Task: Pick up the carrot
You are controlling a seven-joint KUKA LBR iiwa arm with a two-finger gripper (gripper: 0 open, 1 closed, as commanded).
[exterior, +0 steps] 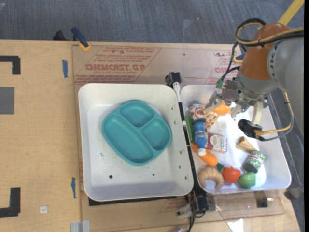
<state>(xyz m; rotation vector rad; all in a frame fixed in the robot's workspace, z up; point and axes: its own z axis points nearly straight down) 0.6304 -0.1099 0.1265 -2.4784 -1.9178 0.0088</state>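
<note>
gripper (225, 102) hovers just above carrot (221, 109) in right bin (280, 170).

My arm (288, 62) is a thick, rounded grey casing with a smooth matte shell. An orange band (260, 52) wraps it above the wrist, bulging like a collar. Black and yellow cables (247, 33) loop in an arc over that band. Below it sits a paler metal wrist block (240, 92) with small fittings. A black cable (275, 132) curls away from a dark, stubby connector (247, 127).
</note>
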